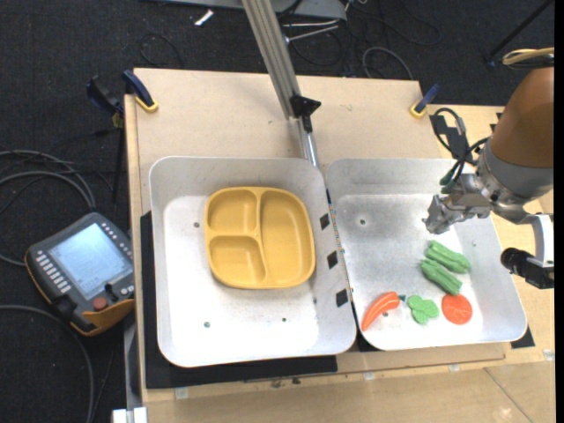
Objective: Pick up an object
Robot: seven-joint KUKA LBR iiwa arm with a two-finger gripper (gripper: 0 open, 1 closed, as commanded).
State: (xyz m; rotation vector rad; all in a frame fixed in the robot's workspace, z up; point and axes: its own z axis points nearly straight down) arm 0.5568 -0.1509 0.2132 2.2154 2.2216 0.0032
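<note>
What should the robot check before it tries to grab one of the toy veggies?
1. Pincer is over the right bin, where the toys lie: ok.
2. Pincer is right above a toy: not ok; it hangs a little up and left of the green bean pods.
3. Pincer open wide enough to grab: cannot tell.
4. Nothing caught in the pincer already: cannot tell at this size.
5. Toys have room around them: partly ok; the carrot lies apart, but the green leafy toy sits close beside the tomato.
6. Yellow divided plate in the left bin is out of the arm's way: ok.
</note>
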